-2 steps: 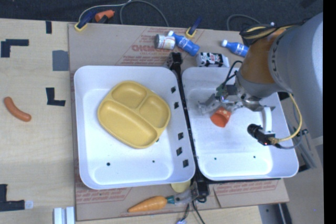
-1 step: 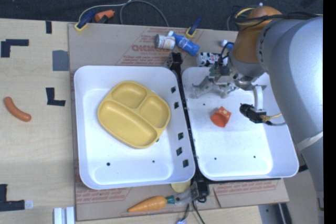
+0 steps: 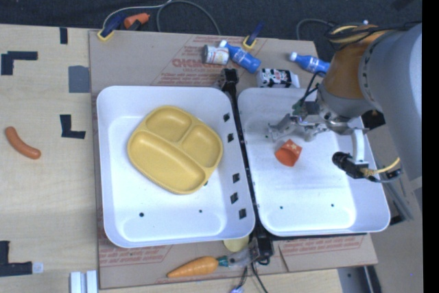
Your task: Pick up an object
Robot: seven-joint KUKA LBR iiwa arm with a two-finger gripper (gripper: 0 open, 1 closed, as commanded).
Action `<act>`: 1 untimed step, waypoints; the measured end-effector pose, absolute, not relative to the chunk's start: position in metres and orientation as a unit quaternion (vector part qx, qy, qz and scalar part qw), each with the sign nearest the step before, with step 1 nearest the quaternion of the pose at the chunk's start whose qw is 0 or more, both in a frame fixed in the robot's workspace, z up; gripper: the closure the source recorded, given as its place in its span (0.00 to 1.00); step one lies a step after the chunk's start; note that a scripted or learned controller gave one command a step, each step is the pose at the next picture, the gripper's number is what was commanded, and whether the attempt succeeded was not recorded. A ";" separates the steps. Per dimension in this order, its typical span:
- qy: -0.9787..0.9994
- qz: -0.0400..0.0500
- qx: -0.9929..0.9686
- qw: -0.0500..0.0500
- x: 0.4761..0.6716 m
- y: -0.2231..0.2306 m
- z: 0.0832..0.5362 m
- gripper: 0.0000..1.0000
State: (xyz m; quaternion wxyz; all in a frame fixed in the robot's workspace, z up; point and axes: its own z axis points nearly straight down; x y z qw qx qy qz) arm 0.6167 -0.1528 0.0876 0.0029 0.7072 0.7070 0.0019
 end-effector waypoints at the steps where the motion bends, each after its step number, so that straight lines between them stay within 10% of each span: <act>1: 0.708 0.001 0.707 0.004 0.571 -0.111 0.088 0.00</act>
